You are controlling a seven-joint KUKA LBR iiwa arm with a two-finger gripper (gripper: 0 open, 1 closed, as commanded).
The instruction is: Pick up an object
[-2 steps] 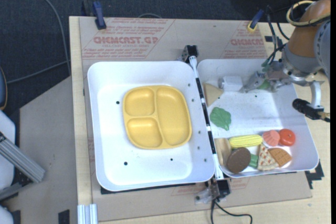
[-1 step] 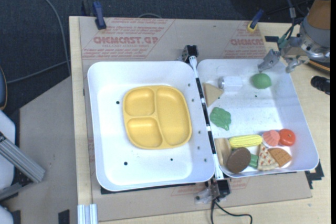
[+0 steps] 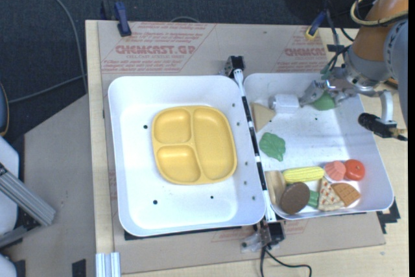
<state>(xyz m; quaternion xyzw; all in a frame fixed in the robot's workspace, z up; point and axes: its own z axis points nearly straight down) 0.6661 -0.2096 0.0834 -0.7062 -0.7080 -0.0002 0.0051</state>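
The left bin [image 3: 130, 159] holds a yellow divided plate [image 3: 193, 143]. In the right bin [image 3: 369, 139], the end effector [image 3: 316, 94] hangs at the far edge, clamped on a green toy [image 3: 324, 99]. A green lettuce piece [image 3: 272, 146] lies nearer, well apart. Toy foods cluster at the near edge.

1. Two white bins [image 3: 130, 159].
2. Yellow divided plate [image 3: 194, 143].
3. Green leafy toy [image 3: 273, 146].
4. Yellow corn [image 3: 303, 173].
5. Red tomato [image 3: 355, 169].
6. Pink round slice [image 3: 335, 170].
7. Brown round patty [image 3: 295, 198].
8. Grey arm [image 3: 382, 42], orange band.
9. Bench [image 3: 194, 42], tan with red lettering.
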